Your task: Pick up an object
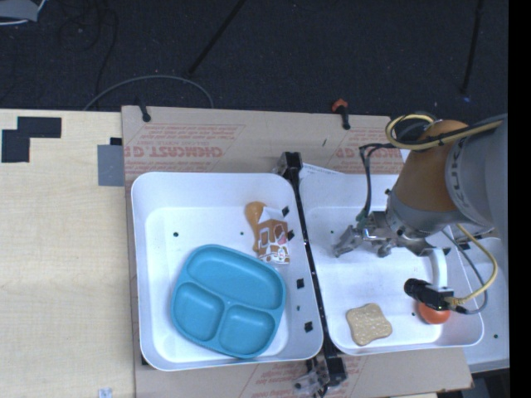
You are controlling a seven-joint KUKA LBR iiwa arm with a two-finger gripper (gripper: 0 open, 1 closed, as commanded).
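My gripper hangs over the upper middle of the right bin, fingers spread open with nothing between them. Below it, near the bin's front wall, a tan slice of toast lies flat. A small orange-red round object rests at the bin's right side, partly covered by a black piece. In the left bin there is a blue divided plate. A brown-and-white crumpled packet lies at that bin's upper right, close to the divider.
A black divider strip runs between the two bins. The grey arm with its orange band and loose cables covers the right bin's upper right corner. Cardboard lies under the bins, and a wooden bench extends to the left.
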